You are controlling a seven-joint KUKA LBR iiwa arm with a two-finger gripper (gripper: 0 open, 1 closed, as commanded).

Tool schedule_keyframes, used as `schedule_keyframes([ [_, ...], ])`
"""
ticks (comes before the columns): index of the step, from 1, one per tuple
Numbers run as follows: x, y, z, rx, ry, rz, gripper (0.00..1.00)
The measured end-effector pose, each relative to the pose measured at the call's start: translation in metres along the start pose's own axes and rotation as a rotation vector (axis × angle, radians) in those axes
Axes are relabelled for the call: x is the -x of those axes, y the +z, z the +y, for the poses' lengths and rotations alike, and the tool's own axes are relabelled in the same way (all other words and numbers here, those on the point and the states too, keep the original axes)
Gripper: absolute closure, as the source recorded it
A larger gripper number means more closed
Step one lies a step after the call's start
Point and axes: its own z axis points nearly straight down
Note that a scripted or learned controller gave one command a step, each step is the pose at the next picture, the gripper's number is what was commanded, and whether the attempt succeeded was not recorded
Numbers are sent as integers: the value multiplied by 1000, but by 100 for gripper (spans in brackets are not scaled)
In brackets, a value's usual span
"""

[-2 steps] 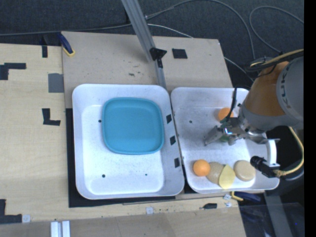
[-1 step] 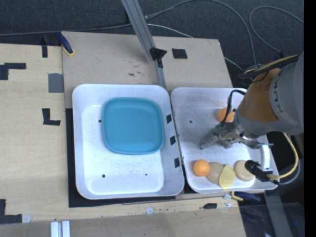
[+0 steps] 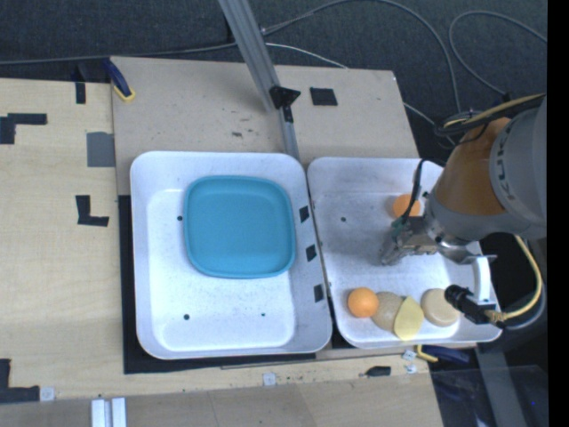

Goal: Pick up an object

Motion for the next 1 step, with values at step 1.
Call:
schedule_keyframes([
  [1, 1, -62, -1, 1, 0, 1, 100],
])
